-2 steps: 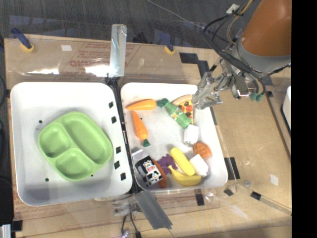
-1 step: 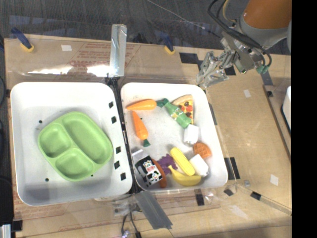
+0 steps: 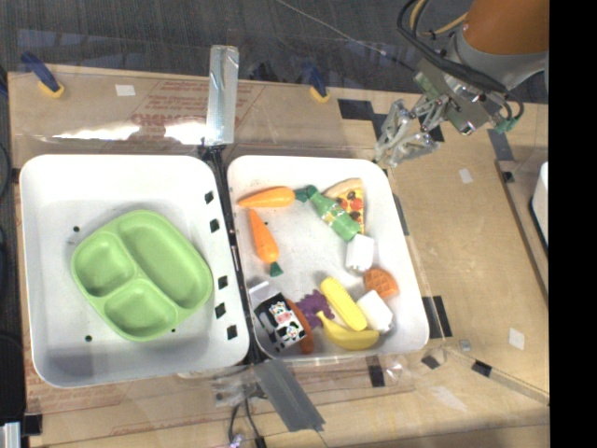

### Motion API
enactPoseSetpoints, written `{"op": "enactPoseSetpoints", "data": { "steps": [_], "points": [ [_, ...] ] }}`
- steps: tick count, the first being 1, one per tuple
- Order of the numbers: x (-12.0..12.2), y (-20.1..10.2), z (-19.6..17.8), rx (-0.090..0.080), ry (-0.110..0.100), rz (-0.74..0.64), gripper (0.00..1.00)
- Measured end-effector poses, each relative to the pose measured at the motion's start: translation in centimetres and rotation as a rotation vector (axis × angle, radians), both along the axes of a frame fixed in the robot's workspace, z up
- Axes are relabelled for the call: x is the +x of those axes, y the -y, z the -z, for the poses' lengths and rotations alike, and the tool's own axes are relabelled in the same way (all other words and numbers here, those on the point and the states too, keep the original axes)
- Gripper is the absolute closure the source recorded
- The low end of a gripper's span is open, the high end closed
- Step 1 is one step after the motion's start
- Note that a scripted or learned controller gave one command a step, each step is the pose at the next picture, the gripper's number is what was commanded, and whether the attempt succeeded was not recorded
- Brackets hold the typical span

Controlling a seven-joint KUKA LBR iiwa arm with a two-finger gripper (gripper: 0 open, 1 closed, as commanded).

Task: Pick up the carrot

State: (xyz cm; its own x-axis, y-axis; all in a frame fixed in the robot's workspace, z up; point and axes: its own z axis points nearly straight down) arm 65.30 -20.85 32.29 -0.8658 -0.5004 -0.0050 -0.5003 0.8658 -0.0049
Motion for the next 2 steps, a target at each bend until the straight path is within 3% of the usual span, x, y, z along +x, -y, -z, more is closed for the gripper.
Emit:
{"op": "enactPoseSetpoints", "data": {
  "steps": [1, 2],
  "points": [
    [0.52, -0.03, -4.52, -0.002, -0.001, -0.378, 1.0],
    [0.52, -0.07, -4.87, -0.002, -0.002, -0.584, 1.0]
  ]
}}
